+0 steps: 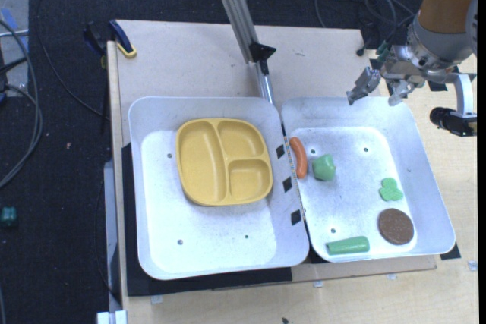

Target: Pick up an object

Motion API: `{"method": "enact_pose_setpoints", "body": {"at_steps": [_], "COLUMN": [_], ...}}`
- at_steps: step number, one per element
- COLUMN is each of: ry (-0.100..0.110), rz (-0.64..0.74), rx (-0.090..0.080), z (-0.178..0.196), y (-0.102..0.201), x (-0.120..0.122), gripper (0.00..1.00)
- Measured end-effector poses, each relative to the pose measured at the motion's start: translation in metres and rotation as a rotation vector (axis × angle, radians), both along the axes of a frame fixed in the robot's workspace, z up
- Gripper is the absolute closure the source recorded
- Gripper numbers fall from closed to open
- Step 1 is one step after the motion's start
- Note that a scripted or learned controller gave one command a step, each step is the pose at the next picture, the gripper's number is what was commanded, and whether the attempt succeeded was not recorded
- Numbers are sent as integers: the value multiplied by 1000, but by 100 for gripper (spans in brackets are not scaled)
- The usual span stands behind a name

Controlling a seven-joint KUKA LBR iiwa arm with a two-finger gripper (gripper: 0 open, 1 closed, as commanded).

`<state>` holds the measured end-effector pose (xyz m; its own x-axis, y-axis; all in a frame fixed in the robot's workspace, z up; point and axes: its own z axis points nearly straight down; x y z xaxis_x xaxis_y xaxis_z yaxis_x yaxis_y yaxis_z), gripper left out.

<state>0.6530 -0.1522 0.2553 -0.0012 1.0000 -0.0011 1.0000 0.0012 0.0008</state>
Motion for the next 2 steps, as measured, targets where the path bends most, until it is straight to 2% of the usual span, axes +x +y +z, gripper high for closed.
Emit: {"method": "enact_pose_setpoints", "body": {"at_steps": [1, 2], "ry": [5, 6], "rz": [-1, 2], "rx": [1, 2], "z": [-48, -105], "y": [7, 16], "x": [-7, -2], "gripper": [0, 0]}}
